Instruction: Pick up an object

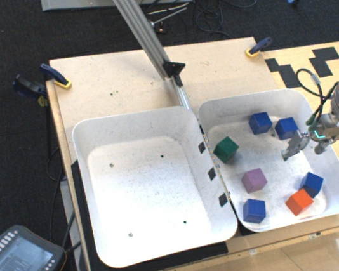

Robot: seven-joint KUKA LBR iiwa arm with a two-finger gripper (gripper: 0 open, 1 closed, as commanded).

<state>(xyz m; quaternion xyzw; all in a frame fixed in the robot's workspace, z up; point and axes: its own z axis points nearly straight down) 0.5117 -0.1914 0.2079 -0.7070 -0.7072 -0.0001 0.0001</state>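
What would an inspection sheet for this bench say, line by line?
Surface: wooden bench bearing left bin and right bin.
Job's things: in right bin, four blue cubes, green cube, purple cube, orange cube.
Clutter: nothing seen.
Grippers: gripper over right bin, near a blue cube, holding nothing.
Cables: black cables on floor behind bench.
Surroundings: pendant at lower left; clamps on bench corners.

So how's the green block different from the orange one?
The green block sits near the right bin's inner left wall, toward the back; the orange block sits near the front right corner. The green block stands alone, while the orange block touches or nearly touches a blue block. Both are small cubes of similar size in the same bin.
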